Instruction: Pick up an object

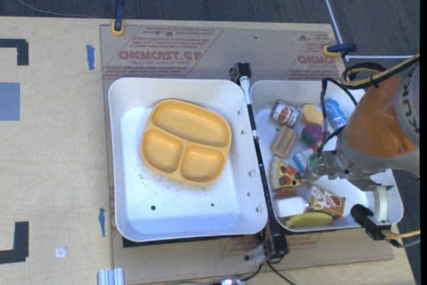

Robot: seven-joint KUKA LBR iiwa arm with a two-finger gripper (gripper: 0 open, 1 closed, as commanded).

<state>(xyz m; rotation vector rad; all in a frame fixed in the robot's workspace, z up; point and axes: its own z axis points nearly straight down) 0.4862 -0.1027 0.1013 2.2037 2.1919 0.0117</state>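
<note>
The gripper [319, 167] is seen low in the right bin [393, 207], among the objects there; whether anything is clamped cannot be told. A blue-and-white packet [303, 160] lies just beside it, with a pizza slice [288, 175] next to that. Below are found a printed carton [327, 201], a banana [309, 219] and a white block [291, 206]. Farther up lie a can [286, 114], a tan block [283, 141], a purple-green fruit [311, 135], a yellow piece [312, 114] and a blue bottle [335, 113]. In the left bin [127, 210] a yellow divided plate [186, 141] rests.

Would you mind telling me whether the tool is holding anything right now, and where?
Cannot be told: the tool sits low over the right bin's items.
</note>
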